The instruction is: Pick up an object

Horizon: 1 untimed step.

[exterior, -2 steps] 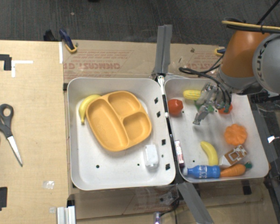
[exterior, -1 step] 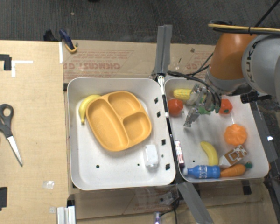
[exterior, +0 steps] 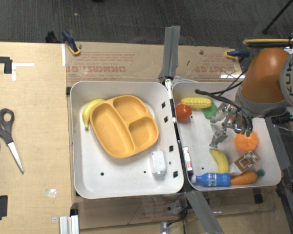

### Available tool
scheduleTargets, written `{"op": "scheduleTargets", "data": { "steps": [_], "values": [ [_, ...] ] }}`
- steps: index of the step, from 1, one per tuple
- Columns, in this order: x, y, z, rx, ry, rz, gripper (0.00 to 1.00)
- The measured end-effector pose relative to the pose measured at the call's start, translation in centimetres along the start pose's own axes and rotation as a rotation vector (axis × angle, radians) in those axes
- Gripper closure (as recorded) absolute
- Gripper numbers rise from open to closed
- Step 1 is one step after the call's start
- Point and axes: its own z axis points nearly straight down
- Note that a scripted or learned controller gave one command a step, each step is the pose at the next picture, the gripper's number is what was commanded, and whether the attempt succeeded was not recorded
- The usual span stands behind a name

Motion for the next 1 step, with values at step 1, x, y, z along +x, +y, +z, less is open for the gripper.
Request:
{"op": "scheduleTargets", "data": {
  "steps": [1],
  "values": [
    [-5.67, 2.61, -0.11, 0.0, -0.003, 0.145, 0.0]
  ]
}}
